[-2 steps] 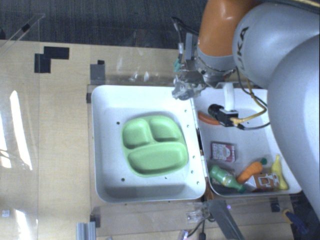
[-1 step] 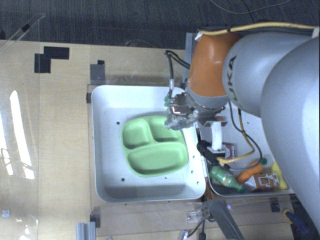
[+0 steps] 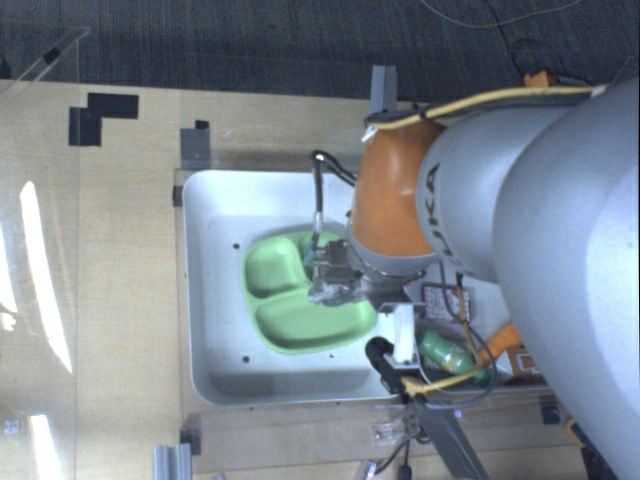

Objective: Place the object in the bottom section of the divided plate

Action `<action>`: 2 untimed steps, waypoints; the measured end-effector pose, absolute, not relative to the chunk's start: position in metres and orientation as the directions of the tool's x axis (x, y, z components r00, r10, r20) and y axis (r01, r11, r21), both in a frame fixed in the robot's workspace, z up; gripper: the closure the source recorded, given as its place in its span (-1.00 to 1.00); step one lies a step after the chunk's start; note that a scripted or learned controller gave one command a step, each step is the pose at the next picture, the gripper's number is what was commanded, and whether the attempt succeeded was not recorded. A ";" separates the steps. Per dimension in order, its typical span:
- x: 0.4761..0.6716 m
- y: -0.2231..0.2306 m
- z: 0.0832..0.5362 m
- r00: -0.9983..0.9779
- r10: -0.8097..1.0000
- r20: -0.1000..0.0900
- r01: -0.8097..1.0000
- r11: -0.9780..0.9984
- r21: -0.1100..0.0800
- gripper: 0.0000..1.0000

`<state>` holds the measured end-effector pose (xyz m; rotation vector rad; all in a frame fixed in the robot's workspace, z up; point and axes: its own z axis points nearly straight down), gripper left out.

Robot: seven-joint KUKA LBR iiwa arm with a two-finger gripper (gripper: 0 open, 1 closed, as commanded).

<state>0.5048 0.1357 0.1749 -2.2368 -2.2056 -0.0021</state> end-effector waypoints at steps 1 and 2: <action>0.488 0.064 0.226 0.063 0.998 0.001 0.998 -0.063 0.004 1.00; 0.488 0.064 0.226 0.063 0.998 0.001 0.998 -0.063 0.004 -1.00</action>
